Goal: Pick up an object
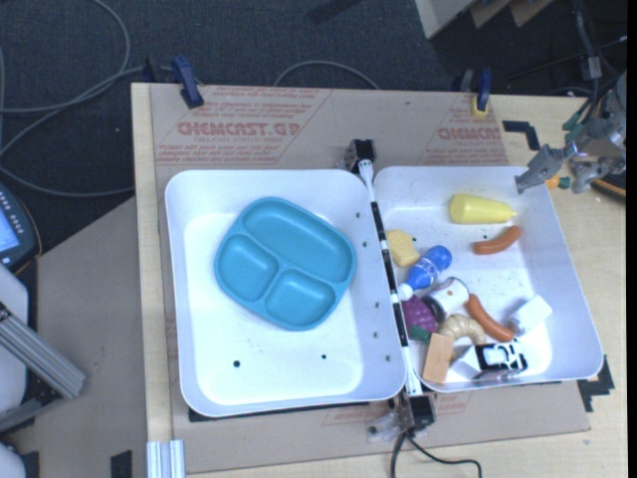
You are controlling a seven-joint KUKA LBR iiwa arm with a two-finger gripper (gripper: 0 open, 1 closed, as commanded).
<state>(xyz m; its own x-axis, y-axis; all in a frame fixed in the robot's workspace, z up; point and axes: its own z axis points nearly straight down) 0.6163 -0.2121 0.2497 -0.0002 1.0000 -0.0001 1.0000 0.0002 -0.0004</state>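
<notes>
Camera view looks down on two white bins: the left bin (189,267) in mid-frame carries a blue tray (286,262), and the right bin (557,267) holds a scatter of small toys. The gripper (557,164) sits at the right edge of the frame, above the right bin's upper right corner and well apart from every toy; whether its jaws are spread or closed I cannot tell, and nothing is seen between them.

Likeliest target, by my judgement, is the yellow cone (481,208), lying on its side in the upper part of the right bin, near the gripper. It stands alone, with bare white floor on most sides. It looks like hollow plastic: light, stiff, smooth and a bit slippery, apt to roll or squirt out if pinched near the narrow tip. Take it across the thicker middle, jaws square to its long axis.

Just below it lies an orange sausage (497,240), slim and curved, also free-standing. It would be light too, but low to the floor and easy to miss.

Toys in the lower part of the bin are packed close: a blue bottle (429,266), a purple lump (418,316), a second sausage (489,318), a tan block (437,358). These touch or overlap, so a clean grip there looks harder.
</notes>
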